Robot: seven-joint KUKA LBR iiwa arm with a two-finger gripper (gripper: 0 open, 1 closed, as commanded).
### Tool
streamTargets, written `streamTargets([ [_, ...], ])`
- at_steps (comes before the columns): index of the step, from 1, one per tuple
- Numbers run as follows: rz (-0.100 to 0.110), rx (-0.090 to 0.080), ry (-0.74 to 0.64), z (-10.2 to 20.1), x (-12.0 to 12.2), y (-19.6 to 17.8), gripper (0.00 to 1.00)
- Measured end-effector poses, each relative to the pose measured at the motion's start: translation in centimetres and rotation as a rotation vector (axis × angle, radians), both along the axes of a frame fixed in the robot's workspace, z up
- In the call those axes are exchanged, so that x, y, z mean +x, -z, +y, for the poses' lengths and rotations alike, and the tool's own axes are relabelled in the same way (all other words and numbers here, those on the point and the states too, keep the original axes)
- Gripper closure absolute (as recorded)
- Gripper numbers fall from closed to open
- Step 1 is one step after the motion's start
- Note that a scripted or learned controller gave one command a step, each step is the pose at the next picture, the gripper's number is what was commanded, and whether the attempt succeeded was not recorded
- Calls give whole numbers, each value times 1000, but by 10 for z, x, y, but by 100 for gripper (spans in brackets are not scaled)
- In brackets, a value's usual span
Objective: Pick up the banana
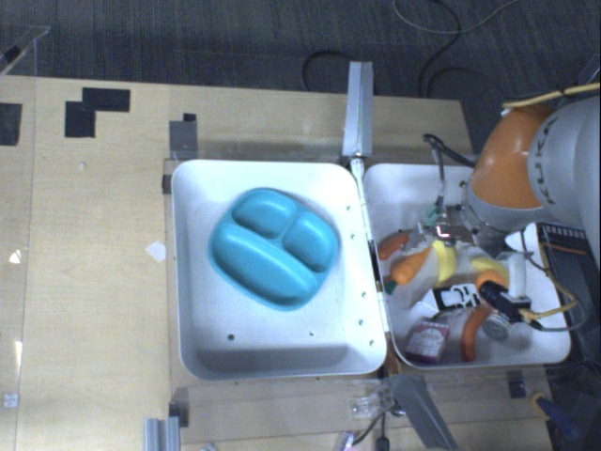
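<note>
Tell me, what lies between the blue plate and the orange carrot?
In the camera view, bare white bin floor, then the metal divider between the bins, separates the blue plate from the carrot.

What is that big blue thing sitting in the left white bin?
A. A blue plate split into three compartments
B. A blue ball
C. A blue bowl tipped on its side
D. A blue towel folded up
A: the blue plate lies flat in the left bin, and raised ridges divide it into one long section and two smaller ones.
</note>
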State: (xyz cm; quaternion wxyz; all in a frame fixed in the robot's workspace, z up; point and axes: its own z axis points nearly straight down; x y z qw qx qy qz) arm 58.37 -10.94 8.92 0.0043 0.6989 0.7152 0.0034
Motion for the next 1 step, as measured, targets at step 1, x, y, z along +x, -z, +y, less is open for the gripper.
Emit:
streamTargets([
  [1, 4, -1, -45, -44, -6, -89, 0],
])
